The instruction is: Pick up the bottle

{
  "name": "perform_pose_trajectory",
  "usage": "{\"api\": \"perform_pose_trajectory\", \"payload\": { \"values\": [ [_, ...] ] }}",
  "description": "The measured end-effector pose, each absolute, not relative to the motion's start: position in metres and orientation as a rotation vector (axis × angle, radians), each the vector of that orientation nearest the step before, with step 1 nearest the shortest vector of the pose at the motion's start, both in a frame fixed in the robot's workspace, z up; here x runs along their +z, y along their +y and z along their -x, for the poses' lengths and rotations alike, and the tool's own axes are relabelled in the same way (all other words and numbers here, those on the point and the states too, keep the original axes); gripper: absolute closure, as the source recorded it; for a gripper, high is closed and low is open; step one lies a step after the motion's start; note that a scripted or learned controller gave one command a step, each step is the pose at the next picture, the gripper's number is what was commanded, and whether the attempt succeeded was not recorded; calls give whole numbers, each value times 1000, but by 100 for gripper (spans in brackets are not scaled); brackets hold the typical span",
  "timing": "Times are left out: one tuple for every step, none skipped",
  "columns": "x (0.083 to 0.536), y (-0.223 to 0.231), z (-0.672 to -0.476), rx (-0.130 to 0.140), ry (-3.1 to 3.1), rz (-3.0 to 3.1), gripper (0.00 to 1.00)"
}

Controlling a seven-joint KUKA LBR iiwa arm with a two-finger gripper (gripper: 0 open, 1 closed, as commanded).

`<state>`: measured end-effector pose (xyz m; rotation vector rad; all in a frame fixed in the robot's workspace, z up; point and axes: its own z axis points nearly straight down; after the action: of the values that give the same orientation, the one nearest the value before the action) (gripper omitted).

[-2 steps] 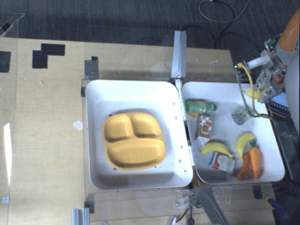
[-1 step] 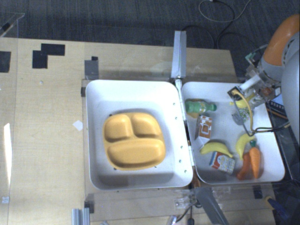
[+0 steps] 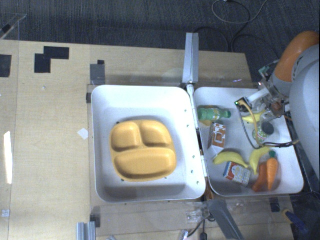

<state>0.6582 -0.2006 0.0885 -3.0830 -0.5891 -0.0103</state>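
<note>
Bottle [image 3: 213, 114] lies above a carton [image 3: 217, 135]; tool [image 3: 263, 115] nearby, grip unclear.

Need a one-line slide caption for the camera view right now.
Arm's pincer over the right bin, green bottle lying near its left wall; yellow tray in the left bin.

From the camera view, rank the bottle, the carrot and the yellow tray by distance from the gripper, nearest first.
Measured from the gripper:
1. Bottle, lying at the right bin's upper left.
2. Carrot, right bin's lower right corner.
3. Yellow tray, in the left bin.
</note>
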Motion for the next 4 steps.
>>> {"api": "perform_pose_trajectory", "payload": {
  "values": [
    [172,-204,-651,-8,-334,3124,100],
    [145,-140,-632,-5,-353,3121,100],
    [196,-195,-650,-9,-335,3124,100],
    [176,-144,-665,-7,-333,3123,100]
  ]
}}
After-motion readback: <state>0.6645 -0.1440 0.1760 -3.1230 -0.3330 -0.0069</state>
